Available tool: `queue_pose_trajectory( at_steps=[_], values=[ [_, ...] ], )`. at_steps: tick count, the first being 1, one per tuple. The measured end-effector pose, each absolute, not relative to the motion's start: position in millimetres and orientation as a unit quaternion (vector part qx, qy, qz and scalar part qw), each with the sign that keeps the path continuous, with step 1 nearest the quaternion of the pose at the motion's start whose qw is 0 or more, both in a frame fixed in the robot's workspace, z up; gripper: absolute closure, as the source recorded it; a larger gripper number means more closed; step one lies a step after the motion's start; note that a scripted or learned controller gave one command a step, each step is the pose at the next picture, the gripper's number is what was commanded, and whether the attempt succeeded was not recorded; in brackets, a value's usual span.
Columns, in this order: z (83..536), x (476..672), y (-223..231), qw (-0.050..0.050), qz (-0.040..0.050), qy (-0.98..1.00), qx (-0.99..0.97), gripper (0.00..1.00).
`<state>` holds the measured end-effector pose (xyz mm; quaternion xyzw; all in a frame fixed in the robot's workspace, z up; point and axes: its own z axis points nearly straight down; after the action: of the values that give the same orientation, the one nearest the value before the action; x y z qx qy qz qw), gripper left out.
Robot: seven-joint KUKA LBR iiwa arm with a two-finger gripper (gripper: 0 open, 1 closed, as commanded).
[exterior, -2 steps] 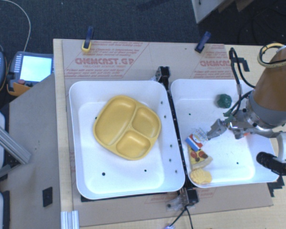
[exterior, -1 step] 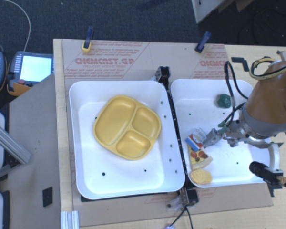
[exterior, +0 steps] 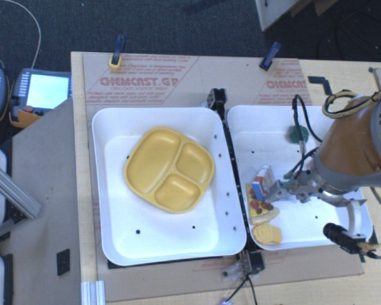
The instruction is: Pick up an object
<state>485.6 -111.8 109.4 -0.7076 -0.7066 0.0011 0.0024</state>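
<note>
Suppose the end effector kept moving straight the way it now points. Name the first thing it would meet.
Probably the small blue and white carton, just ahead of the end effector in the right bin; height above it is unclear.

Dark carpet covered the floor across the top of the frame. At upper left sat a lit screen, perhaps a tablet. A brown board covered the bench.
</note>
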Motion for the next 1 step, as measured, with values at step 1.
queue_pose_trajectory(
  at_steps=[1],
  values=[
    [121.6,486.5,-111.6,0.0,0.0,-0.706,-0.708,1.0]
  ],
)
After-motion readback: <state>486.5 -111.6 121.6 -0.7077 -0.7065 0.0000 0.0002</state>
